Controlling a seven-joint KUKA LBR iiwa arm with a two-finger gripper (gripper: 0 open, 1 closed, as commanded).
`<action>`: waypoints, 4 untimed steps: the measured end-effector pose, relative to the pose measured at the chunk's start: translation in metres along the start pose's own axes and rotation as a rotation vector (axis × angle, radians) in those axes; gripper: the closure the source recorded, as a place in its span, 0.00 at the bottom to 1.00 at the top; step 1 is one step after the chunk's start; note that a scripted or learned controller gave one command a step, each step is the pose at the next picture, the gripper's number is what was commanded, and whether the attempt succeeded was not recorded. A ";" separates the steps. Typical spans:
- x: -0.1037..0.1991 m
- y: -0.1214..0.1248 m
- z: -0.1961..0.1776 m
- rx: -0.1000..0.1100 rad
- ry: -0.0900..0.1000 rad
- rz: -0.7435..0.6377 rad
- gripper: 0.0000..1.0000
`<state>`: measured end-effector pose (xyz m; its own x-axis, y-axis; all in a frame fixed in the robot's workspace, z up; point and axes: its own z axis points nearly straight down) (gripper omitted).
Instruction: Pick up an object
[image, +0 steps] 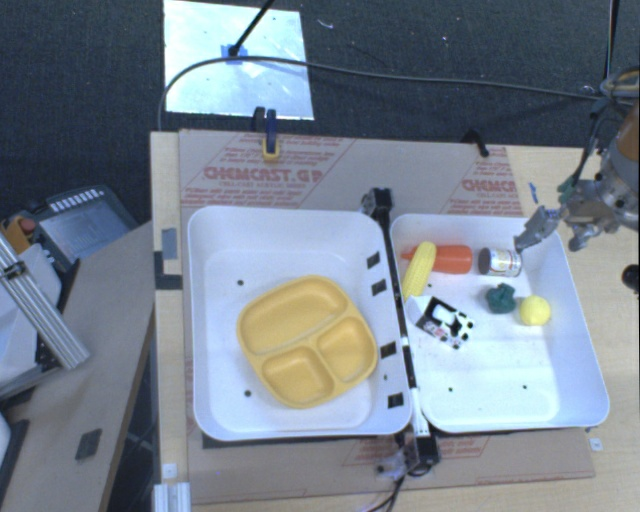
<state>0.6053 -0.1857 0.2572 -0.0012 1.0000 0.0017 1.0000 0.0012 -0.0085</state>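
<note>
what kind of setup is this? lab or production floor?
Most likely a robotics lab bench for grasping trials. Two white bins sit on a taped-down cardboard sheet, toy items like a corn cob and yellow divided plate serve as targets, and loose cables cross the floor.

Gripper (556, 232) sits over right bin's (520, 400) far right edge, fingers spread, nothing between them. Right bin: corn cob (419, 268), orange carrot (450, 259), small can (499, 262), green piece (500, 297), yellow ball (534, 311). Left bin (215, 300): yellow divided plate (305, 341).
</note>
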 end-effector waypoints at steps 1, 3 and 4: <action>0.000 0.002 -0.006 -0.010 -0.002 -0.002 0.00; -0.007 0.010 0.096 -0.005 -0.001 0.000 0.00; 0.000 0.004 0.142 -0.005 0.000 0.000 0.00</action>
<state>0.6082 -0.1855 0.1151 -0.0017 1.0000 0.0014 1.0000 0.0017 -0.0031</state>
